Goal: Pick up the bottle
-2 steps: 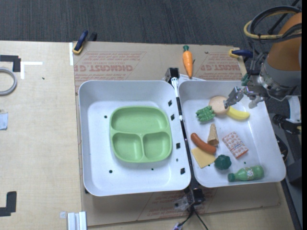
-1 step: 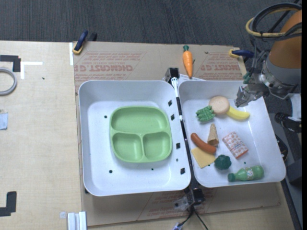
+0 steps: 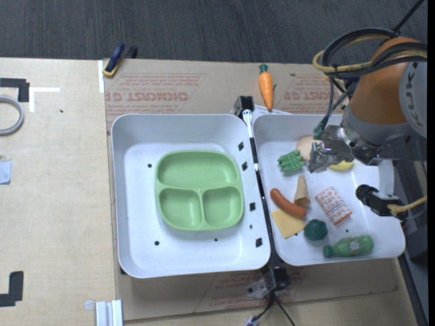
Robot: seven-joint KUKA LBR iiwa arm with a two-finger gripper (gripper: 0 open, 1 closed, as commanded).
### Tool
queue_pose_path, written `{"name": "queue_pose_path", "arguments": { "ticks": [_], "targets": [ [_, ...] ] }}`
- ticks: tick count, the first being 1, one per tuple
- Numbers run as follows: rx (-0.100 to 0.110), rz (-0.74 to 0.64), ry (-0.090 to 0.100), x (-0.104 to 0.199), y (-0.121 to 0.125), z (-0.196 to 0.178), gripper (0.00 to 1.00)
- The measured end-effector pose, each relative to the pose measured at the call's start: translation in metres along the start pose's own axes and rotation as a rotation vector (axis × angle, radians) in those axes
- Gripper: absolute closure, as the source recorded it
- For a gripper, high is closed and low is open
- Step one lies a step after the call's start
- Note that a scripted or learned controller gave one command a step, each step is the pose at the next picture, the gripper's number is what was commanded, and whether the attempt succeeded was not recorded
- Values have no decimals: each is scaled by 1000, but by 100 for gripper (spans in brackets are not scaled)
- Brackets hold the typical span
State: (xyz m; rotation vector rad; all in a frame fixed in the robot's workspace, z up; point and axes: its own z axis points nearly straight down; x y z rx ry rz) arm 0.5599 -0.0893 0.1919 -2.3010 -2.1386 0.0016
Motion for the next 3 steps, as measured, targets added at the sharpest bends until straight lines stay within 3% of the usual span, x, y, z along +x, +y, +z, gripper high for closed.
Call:
{"name": "queue_pose_path", "arguments": {
  "ticks": [1,2,3],
  "targets": [
    [1,-178,0,23,-63,-44,100],
    [1,-207,0,126,-92,-24,100],
    [0,-206,-1,219,-99,-22,100]
  ]
}}
